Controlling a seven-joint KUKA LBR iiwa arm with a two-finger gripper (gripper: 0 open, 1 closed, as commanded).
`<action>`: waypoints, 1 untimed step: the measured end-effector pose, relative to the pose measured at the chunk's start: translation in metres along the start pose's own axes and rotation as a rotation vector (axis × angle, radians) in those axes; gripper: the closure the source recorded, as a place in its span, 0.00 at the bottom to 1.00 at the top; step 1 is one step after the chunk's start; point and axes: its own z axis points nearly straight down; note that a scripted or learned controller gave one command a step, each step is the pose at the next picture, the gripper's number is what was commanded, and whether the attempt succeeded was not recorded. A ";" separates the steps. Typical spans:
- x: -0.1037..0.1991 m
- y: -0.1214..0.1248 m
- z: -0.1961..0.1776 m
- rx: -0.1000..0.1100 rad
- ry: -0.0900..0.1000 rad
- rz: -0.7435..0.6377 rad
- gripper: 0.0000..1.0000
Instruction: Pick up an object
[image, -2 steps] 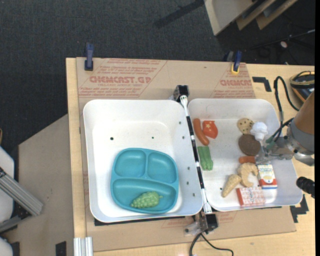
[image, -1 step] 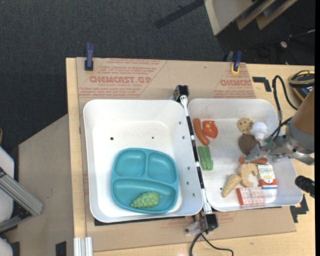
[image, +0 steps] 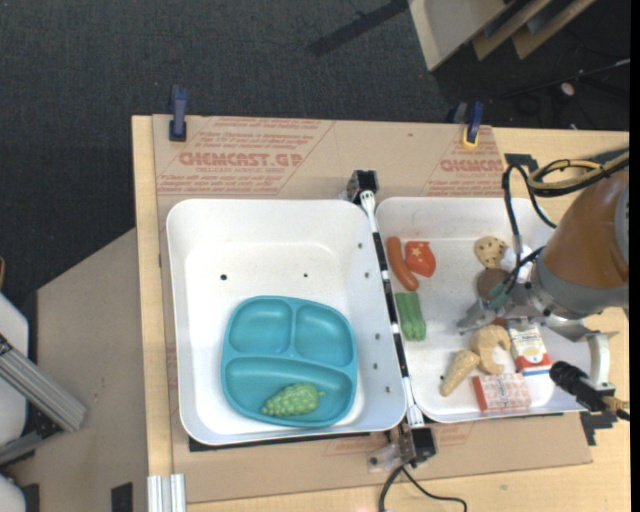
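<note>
Camera view: arm (image: 590, 250) reaches in from right over right bin (image: 440, 215); gripper (image: 497, 305) low among the toys, fingers hidden by clutter, can't tell its state. Just below it a cream pastry-like piece (image: 490, 345), w/ ice cream cone (image: 458, 372) to its left, red-white carton (image: 529, 350) & red box (image: 503, 393) nearby. Cookie (image: 489, 250) above. Red pepper (image: 420, 258), hot dog (image: 399, 263), green piece (image: 409, 315) near divider. Left bin (image: 200, 230): blue tray (image: 290, 360) w/ green grapes (image: 293, 400)

Arm (image: 590, 250) over cluttered right bin (image: 440, 215)
</note>
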 end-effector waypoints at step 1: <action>-0.003 0.002 -0.013 -0.009 -0.003 0.003 1.00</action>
